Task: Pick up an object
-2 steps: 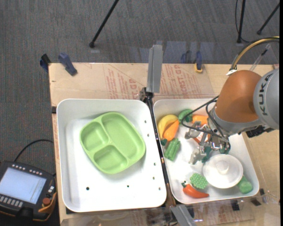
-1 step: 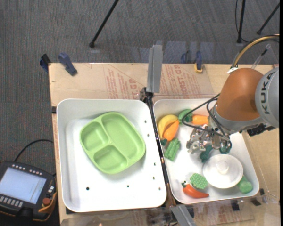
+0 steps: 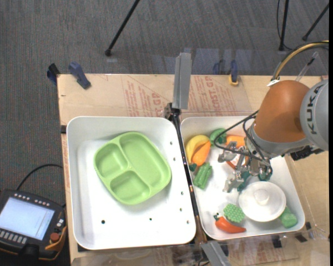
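My gripper [image 3: 236, 180] hangs over the middle of the right bin [image 3: 297, 195], just left of a white bowl [image 3: 262, 200]. Below the grey arm's orange band [image 3: 282, 113] the wrist hides part of the bin. Around the gripper lie a yellow banana [image 3: 196, 144], an orange piece [image 3: 201, 155] leaning on it, a green vegetable [image 3: 202, 176], a green pepper [image 3: 217, 135] and an orange carrot [image 3: 235, 141]. Nothing is visibly held.
A green divided plate [image 3: 132, 168] lies in the left bin [image 3: 77, 204]. Along the right bin's front are a green knobbly ball [image 3: 233, 212], a red pepper [image 3: 228, 225] and a green block [image 3: 289, 219]. A teal ring [image 3: 265, 174] sits by the wrist.
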You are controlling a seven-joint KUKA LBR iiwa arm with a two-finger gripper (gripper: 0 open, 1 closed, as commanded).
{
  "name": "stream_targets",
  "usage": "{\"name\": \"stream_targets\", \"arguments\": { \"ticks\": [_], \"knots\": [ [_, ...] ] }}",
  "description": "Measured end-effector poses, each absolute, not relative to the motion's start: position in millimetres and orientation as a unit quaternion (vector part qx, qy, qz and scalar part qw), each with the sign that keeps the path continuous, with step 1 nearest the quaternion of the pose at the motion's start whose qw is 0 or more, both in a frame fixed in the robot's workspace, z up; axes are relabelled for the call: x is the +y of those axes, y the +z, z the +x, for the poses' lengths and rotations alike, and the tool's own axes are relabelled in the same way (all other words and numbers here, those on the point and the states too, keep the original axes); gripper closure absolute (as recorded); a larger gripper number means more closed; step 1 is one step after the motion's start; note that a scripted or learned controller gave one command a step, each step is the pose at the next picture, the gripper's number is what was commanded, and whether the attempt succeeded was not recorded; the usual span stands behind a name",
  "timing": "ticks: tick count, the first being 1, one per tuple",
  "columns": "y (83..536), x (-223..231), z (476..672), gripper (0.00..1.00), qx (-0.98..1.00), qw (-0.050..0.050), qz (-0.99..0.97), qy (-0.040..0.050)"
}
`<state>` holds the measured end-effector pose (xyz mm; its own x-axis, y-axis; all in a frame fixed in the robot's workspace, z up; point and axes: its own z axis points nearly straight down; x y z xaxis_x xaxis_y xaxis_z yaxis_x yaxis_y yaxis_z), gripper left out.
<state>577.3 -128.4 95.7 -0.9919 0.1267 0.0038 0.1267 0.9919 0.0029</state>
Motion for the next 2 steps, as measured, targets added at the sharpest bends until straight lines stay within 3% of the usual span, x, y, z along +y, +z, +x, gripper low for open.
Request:
{"name": "stream_targets", "arguments": {
  "ticks": [1,2],
  "knots": [
    [105.3,-127.3,577.4,1.00,-0.998,0.002,-0.062,-0.0020],
    [104.6,-127.0,577.1,0.00,-0.998,0.002,-0.061,-0.0022]
  ]
}}
